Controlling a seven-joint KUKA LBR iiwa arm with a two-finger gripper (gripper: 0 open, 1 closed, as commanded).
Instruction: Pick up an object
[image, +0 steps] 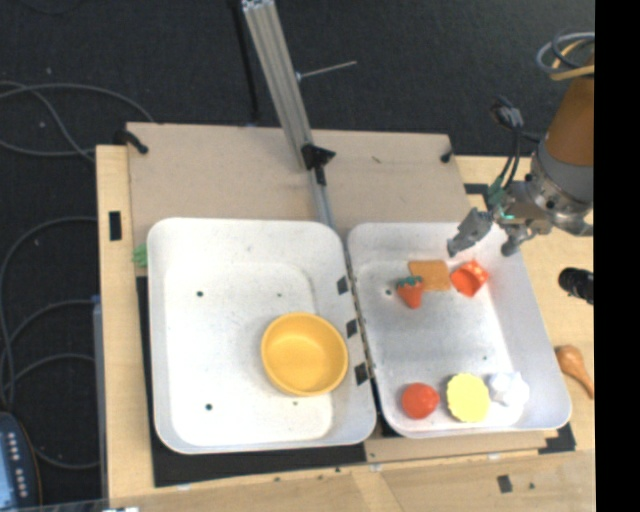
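claw spread apart, holding nothing, above red toy: probably light, stiff and smooth, best pinched across its middle.

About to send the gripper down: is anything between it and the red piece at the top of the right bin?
Nothing visible stands between them. The gripper hangs over the right bin's upper right part, with the red piece just below it. The tan block lies to that piece's left, apart from it.
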